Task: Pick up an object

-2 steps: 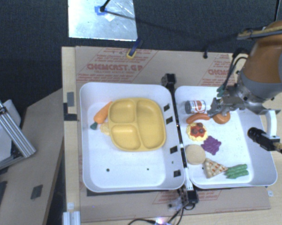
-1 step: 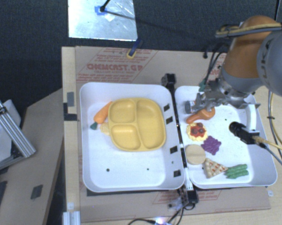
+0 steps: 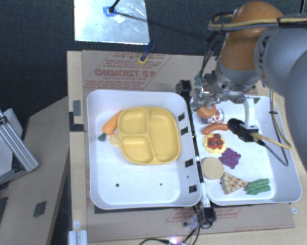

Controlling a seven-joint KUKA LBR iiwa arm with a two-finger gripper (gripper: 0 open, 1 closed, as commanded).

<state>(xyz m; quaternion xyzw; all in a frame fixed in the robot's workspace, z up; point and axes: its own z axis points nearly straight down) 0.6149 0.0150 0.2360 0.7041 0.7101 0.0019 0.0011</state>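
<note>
My gripper is low over the far left corner of the right bin. Right under it lies an orange, curved toy food piece, partly covered by the gripper. Whether the piece is gripped cannot be made out. Beside it is a small red and white item. Nearer the camera lie a sausage, a round pizza, purple grapes, a tan cookie, a pizza slice and green beans.
The left bin holds a yellow divided plate with a toy carrot at its left edge. The divider between the bins runs just left of the gripper. The arm fills the upper right.
</note>
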